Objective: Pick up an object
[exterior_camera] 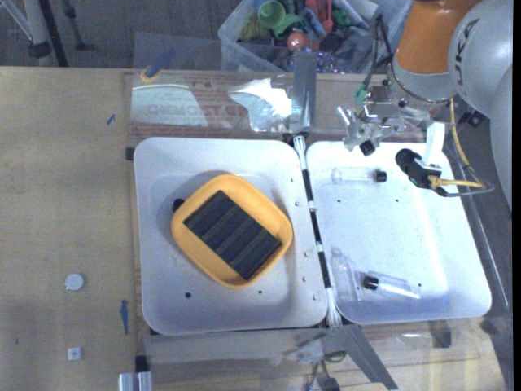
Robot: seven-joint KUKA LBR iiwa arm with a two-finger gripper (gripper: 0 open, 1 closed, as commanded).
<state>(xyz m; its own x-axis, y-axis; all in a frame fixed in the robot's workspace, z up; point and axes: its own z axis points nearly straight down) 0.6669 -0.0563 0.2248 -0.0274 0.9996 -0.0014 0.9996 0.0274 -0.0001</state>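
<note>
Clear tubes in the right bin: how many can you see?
2. One tube lies near the far edge of the right bin, below the gripper; the other tube lies near the front edge. None looks hidden.

Arm was cut off by top and right edges; only the orange band & part of the grey shell showed. Gripper was small & cluttered w/ cables, so the fingers' state couldn't be told. A dark thing sat mostly hidden under the yellow pad in the left bin. Clear tubes in the right bin were faint, outlines hard to trace. Toy tub beyond the bench was cropped at top, contents blurred.
</note>
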